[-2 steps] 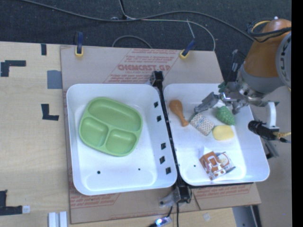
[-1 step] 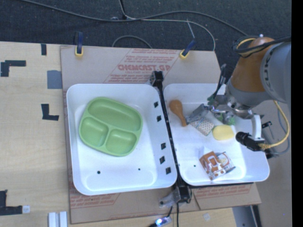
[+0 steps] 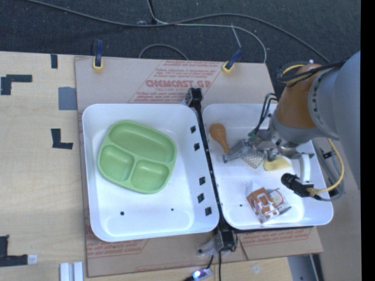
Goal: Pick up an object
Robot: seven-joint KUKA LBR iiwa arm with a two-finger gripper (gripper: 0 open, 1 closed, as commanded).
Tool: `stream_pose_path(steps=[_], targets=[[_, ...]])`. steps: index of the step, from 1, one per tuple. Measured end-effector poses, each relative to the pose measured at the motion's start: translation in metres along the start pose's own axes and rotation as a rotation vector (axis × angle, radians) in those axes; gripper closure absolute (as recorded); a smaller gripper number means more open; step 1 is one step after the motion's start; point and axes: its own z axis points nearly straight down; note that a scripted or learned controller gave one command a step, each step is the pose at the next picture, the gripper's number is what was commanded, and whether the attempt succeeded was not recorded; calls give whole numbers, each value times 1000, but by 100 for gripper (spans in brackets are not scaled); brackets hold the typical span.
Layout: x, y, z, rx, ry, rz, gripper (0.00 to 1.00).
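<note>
Several small things are sitting in the right bin [image 3: 234,218]: a wooden spoon [image 3: 219,136] lying near the divider, a pale yellow piece [image 3: 275,164] tucked under the arm, and an orange-and-white packet [image 3: 267,203] resting towards the near rim with open floor around it. The pincer [image 3: 245,151] is hanging low just right of the spoon; whether it is apart or together, I cannot tell. In the left bin [image 3: 94,209] a green divided plate [image 3: 137,156] is lying, leaving free white floor along its near edge.
</note>
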Motion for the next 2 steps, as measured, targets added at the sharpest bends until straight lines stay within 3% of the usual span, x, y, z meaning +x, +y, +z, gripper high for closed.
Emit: stream_pose_path(steps=[1, 2], targets=[[1, 0, -13, 0, 1, -1, 100], [8, -4, -59, -5, 1, 0, 100]])
